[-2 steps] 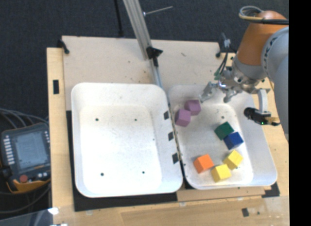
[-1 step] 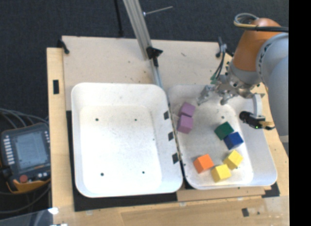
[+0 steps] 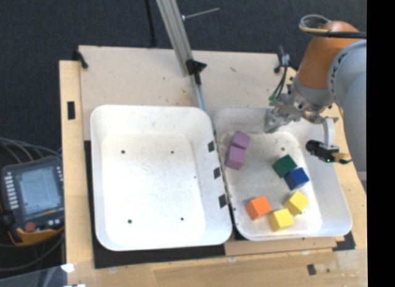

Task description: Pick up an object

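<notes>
The right bin [image 3: 327, 218] holds several blocks. A purple block [image 3: 237, 149] lies near its left wall. A green block [image 3: 284, 166] touches a blue block [image 3: 297, 178] toward the middle right. An orange block [image 3: 258, 207] sits near the front, with two yellow blocks [image 3: 297, 202] [image 3: 281, 219] beside it. My gripper [image 3: 275, 121] hangs over the bin's back edge, well above and behind the green block, with nothing seen between its tips.
The left bin [image 3: 105, 156] stands beside the right one. A slanted metal pole [image 3: 176, 26] runs from the top down to the gap between the bins. A teach pendant [image 3: 34, 193] lies off the bench at far left.
</notes>
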You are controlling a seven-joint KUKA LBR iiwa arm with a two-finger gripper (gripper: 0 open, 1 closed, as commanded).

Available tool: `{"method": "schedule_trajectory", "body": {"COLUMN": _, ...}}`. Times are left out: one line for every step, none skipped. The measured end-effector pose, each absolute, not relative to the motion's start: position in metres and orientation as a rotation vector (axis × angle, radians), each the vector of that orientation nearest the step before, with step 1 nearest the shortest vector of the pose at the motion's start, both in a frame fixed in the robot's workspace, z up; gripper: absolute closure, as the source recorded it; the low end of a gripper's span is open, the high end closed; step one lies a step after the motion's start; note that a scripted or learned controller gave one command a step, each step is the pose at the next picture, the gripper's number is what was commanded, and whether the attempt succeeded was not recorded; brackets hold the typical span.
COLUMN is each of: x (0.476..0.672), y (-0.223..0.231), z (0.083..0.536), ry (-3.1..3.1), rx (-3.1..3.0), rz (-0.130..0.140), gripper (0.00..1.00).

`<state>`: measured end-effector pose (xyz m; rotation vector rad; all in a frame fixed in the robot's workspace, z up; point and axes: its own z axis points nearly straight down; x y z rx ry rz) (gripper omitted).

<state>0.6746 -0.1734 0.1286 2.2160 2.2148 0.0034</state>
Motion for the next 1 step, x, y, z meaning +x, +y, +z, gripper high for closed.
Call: {"method": "schedule_trajectory", "body": {"x": 0.6797, "y": -0.1714, "z": 0.1935, "ry": 2.222, "rx": 2.208, "rz": 0.007, "gripper": 1.0}}
